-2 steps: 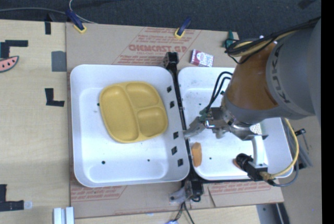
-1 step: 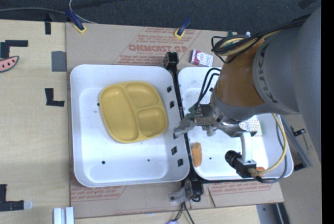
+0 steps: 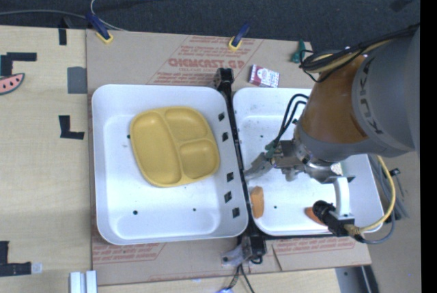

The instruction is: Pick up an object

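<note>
The arm reaches into the right bin, but nothing is picked up yet.

The gripper (image 3: pixel 254 167) hangs low by the left wall of the right bin (image 3: pixel 263 104). Its thin fingers look a little apart, and nothing is between them. A small brown object (image 3: pixel 257 200) lies on the bin floor just below the gripper, close to it but not held. Another orange object (image 3: pixel 315 213) lies near the bin's front edge. A yellow tray (image 3: pixel 175 145) sits in the left bin (image 3: pixel 109 148). The grab and the lift are both left to do.
</note>
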Robot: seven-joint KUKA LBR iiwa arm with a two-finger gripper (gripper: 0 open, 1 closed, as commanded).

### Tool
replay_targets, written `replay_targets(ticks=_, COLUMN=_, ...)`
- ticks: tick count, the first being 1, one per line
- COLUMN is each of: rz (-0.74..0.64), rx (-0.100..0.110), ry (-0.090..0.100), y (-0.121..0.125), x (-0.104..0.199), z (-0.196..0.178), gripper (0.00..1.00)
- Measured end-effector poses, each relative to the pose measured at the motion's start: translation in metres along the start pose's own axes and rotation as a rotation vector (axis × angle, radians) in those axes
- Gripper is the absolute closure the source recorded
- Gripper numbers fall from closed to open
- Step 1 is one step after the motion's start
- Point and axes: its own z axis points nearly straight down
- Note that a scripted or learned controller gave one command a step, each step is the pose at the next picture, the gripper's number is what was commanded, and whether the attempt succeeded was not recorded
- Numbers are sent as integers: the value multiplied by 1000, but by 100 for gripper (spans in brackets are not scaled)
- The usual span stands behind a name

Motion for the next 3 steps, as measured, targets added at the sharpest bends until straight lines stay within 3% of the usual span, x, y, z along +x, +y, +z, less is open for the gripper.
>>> replay_targets(ticks=1, rz=-1, rx=-1, ry=0, y=66, x=-9, z=0, gripper=0)
replay_targets(ticks=2, rz=-1, rx=0, ry=0, y=51, x=18, z=0, gripper=0)
replay_targets(ticks=3, rz=-3, rx=2, ry=1, y=51, x=19, z=-9, gripper=100)
